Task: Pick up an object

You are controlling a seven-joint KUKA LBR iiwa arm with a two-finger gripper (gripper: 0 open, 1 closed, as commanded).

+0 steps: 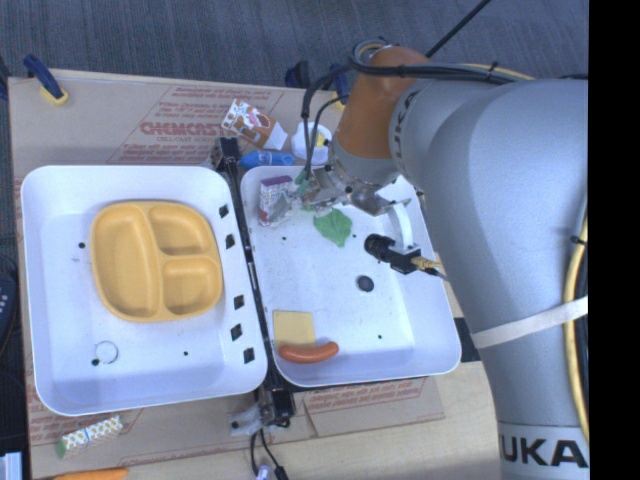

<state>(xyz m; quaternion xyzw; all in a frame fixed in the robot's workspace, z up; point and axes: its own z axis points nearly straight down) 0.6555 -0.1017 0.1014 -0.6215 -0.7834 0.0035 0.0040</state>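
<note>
In the right white plastic bin (440, 340), a small clear crinkled packet (272, 200) lies near the 11 o'clock corner, a green leaf-shaped piece (334, 227) beside it. The gripper (318, 190) hovers between them; its opening cannot be told. Bin centre stays open. "KUKA" marks the grey arm (500, 218).

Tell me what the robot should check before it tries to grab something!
1. Gripper over the right bin: ok.
2. Something close to grab: ok, a green leaf-like piece and a grey packet lie beside it.
3. Fingers around a thing: cannot tell, the wrist hides them.
4. Yellow slice and sausage out of the way: ok, at the near wall.
5. Yellow divided tray out of the way: ok, in the left bin.
</note>
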